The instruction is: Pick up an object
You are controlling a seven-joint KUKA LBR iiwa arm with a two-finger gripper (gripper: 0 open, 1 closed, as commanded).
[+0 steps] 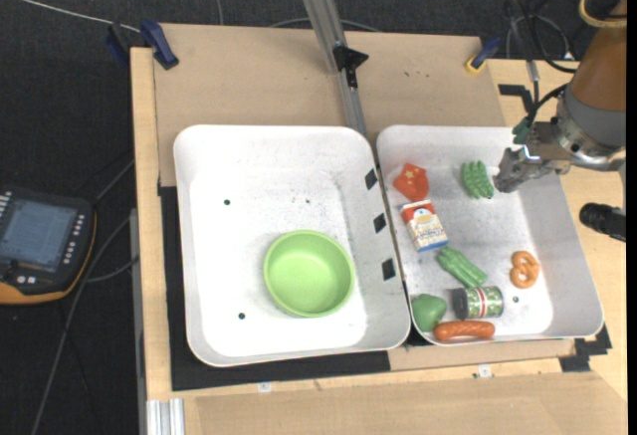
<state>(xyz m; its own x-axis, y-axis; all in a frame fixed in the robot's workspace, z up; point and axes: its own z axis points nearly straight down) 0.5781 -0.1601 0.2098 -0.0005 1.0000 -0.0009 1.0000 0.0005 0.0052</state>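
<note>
Gripper (510, 174) over the right bin's (557, 314) upper right — you can't tell how its claw stands.

You have it just right of the green ridged piece (478, 178), nothing visibly in its grasp. Below and left lie the red block (411, 181), the small carton (424, 226), a green pickle-like piece (461, 267), a can (479, 302), a pretzel (524, 268), a sausage (464, 329) — the left bin (209, 174) holds a green bowl (309, 273).

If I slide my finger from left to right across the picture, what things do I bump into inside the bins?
Green bowl → red toy → little carton → green ridged toy → pretzel. The things clustered near the right bin's front edge overlap sideways, so I skipped them.
</note>
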